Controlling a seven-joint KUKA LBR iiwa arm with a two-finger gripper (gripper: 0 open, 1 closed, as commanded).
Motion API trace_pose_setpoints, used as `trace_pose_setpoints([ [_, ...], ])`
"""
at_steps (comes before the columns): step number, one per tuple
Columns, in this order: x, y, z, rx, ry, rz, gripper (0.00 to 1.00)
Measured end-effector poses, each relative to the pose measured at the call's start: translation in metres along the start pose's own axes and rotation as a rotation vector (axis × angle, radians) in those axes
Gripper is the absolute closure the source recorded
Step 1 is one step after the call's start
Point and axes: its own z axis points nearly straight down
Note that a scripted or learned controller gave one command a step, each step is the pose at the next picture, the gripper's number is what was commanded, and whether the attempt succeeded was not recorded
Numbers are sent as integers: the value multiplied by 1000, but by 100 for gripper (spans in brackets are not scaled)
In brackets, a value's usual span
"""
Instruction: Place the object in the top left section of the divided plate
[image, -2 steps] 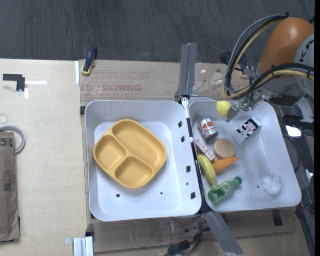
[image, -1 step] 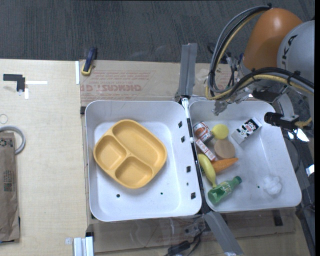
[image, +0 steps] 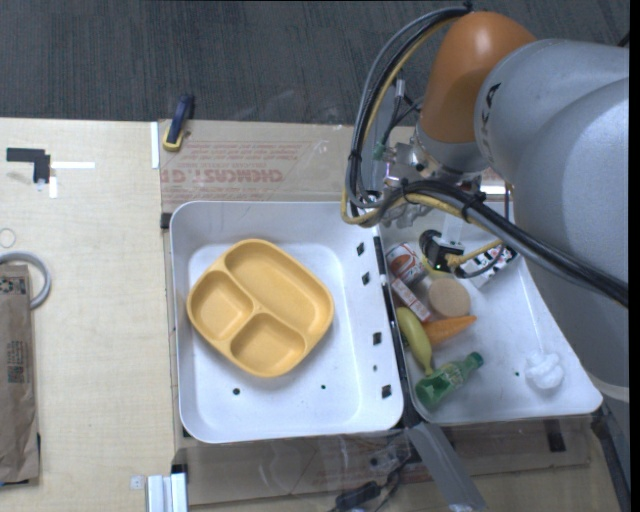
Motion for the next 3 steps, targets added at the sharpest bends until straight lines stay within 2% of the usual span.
trace_pose_setpoints([
  [1,21,-78,0,1,1,-130,100],
  [2,98,-131,53,2,0,0,100],
  [3,62,-67,-50,-1,0,-77,100],
])
